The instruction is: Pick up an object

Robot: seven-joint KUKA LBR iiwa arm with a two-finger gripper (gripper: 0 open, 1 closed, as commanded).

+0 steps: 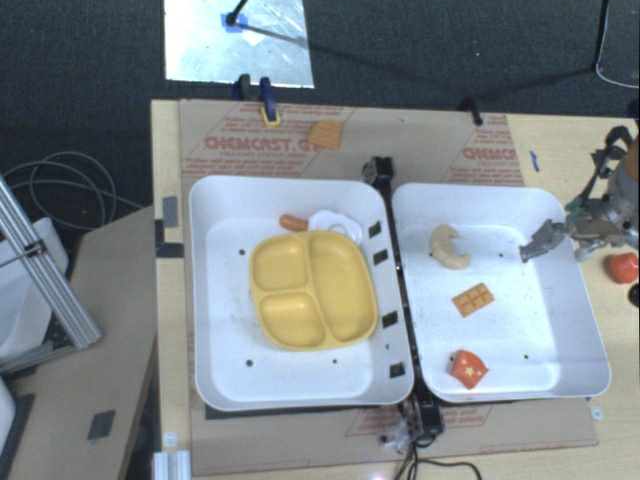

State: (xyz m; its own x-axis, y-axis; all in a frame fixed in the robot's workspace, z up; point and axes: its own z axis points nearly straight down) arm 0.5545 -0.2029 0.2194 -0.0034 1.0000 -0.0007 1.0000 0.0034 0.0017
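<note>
I see my tool [541,240] hovering over the right bin [575,368] by its far right edge; I cannot tell its state. The croissant [450,247], cracker [473,299] and red piece [468,368] lie apart below it.

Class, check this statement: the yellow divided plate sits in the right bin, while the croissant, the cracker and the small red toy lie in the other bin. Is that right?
Not quite. The camera view shows the yellow divided plate in the left bin, not the right one. The rest holds: the croissant, the cracker and the small red toy lie in the other bin, the right bin.
</note>
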